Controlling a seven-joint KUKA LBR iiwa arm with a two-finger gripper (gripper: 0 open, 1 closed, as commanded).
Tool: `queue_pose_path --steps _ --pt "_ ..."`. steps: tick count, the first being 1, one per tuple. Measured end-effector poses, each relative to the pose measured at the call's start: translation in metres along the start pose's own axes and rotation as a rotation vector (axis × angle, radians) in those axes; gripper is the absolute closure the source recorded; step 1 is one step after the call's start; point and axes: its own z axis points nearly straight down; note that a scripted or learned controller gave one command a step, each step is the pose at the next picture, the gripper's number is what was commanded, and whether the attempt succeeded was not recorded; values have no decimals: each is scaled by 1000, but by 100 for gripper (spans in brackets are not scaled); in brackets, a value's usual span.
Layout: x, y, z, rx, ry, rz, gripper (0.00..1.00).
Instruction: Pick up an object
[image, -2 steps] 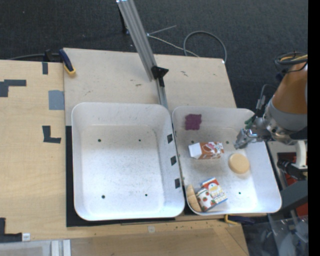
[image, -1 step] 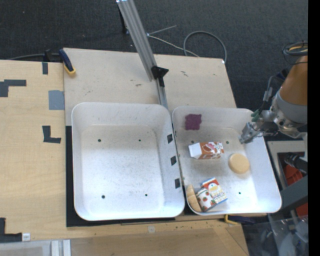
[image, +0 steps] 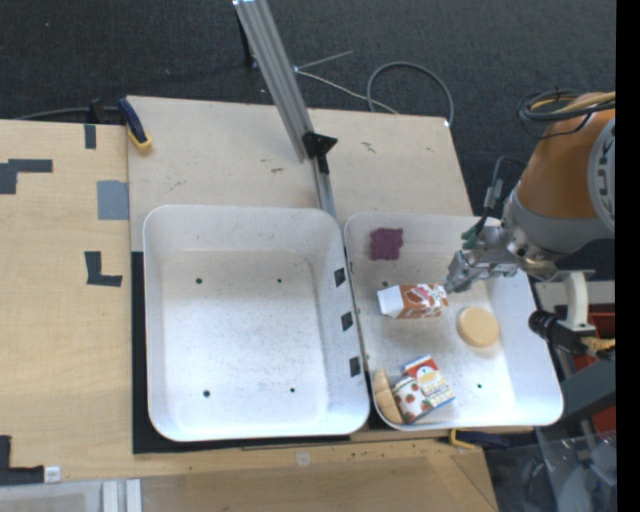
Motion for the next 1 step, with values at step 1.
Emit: queue_pose_path --steps 1 --pt "52 4 6 0 0 -1 100"
